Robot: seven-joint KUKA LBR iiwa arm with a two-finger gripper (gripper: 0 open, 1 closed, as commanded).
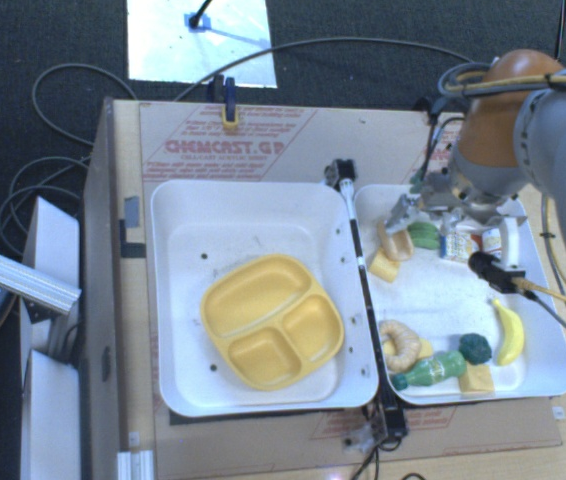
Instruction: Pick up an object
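The right white bin (553,368) holds several small items. My gripper (403,214) hangs low over its back left corner. Just below it lies a tan bread-like wedge (390,255), with a green piece (424,235) beside it. A small printed carton (457,244) and a white bottle (509,238) sit under the wrist. Toward the front lie a banana (509,332), a dark green broccoli (475,347), a green bottle (430,370), a yellow cheese cube (478,379) and a pale ring-shaped pastry (401,341).
The left white bin (178,268) holds a yellow divided plate (271,320). A dividing rail (361,278) runs between the two bins. Cardboard (233,138) lies behind the bins, and cables trail off to the left.
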